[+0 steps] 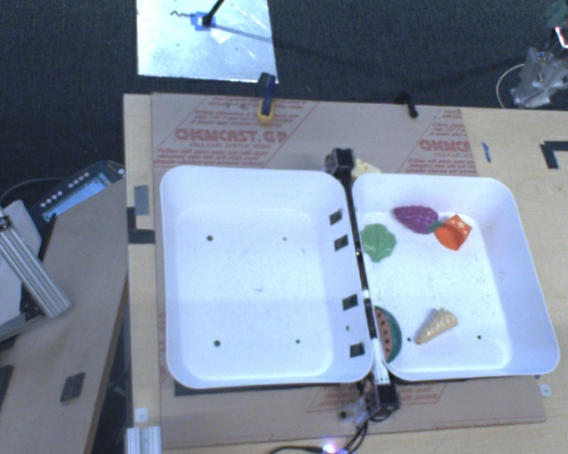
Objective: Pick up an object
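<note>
Sitting in the right bin (525,282), nearer the tabletop's right edge where the arm is coming in: purple grapes (416,218), orange piece (453,232), green leaf (378,243), cone (436,325). Can't tell the gripper's state.

Place: a robotics lab or test cell.
Bench (95,282): bare plywood carrying two white bins (256,272) on a printed cardboard sheet (227,130).
Floor: dark carpet crossed by cables (379,64).
Left edge: aluminium framing (19,263).
</note>
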You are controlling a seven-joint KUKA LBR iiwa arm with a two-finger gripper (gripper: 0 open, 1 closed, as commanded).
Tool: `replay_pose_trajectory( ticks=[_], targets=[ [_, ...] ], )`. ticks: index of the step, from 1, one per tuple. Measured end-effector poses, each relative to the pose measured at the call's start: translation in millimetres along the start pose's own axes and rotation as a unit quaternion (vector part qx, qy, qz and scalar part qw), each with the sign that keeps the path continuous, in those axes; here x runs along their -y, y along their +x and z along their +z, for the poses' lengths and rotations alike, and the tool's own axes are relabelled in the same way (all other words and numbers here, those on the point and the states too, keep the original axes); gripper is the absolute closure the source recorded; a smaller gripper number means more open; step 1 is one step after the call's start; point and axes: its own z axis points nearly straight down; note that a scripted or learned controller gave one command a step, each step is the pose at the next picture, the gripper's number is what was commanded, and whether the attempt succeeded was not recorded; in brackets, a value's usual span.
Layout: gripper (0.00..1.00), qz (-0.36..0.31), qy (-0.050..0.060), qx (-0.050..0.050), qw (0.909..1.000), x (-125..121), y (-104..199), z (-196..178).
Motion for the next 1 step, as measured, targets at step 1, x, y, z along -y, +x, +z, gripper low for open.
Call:
replay_pose_trajectory(
  ticks=[1],
  targets=[
    [1.00, 0.006, 0.012, -0.001, 0.9999, -22.1, -77.0, 66.9]
  ],
)
